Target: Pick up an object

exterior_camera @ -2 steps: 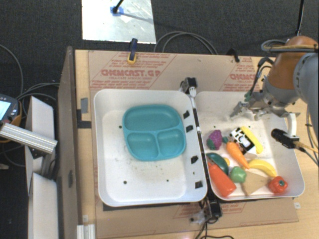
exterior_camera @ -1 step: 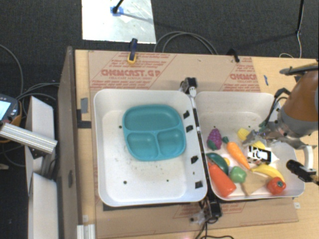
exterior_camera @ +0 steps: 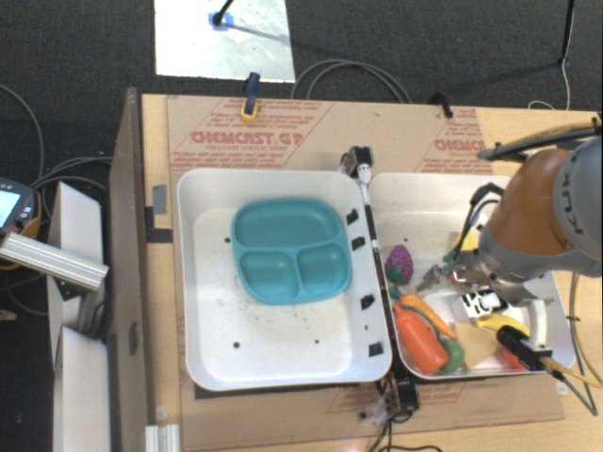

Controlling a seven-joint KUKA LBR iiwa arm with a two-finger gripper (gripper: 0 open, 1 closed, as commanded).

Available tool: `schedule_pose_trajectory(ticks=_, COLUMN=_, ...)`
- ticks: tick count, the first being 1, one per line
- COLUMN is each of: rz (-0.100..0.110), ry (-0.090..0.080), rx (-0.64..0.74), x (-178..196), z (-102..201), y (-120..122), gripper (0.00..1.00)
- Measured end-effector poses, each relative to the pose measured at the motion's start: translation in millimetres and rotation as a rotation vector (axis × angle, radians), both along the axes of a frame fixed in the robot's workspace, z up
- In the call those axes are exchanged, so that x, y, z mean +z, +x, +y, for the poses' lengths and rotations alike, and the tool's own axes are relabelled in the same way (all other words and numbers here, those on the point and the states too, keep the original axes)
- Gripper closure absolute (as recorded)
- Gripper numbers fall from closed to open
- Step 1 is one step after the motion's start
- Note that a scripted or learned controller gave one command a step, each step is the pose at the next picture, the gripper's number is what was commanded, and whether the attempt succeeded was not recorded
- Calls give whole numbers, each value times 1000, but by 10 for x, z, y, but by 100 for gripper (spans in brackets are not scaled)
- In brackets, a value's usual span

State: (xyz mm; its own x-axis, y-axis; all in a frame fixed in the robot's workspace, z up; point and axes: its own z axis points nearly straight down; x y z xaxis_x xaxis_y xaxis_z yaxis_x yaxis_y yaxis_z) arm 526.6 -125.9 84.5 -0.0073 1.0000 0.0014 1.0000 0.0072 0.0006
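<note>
The arm (exterior_camera: 565, 210) was grey and rounded, with a broad orange band (exterior_camera: 528, 210) above the wrist. A black cable (exterior_camera: 479, 199) looped beside it. The gripper (exterior_camera: 450, 273) looked metallic, perhaps grey; details were blurred.

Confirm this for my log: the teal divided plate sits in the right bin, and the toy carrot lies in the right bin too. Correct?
Not quite. The camera view shows the teal divided plate in the left bin, not the right one. The toy carrot does lie in the right bin.
</note>
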Motion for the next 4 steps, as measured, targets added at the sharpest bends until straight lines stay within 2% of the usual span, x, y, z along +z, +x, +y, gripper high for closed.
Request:
schedule_pose_trajectory(ticks=1, rz=-20, ry=-12, rx=-5, x=1586, z=-855, y=769, gripper=0)
schedule_pose_trajectory(ticks=2, rz=3, ry=-1, rx=-3, x=-80, z=-792, y=810, gripper=0)
schedule_pose_trajectory(ticks=3, rz=4, ry=1, rx=-6, x=-5, z=-455, y=265, gripper=0)
schedule_pose_trajectory(ticks=4, rz=2, ry=-1, rx=-7, x=-4, z=-432, y=156, gripper=0)
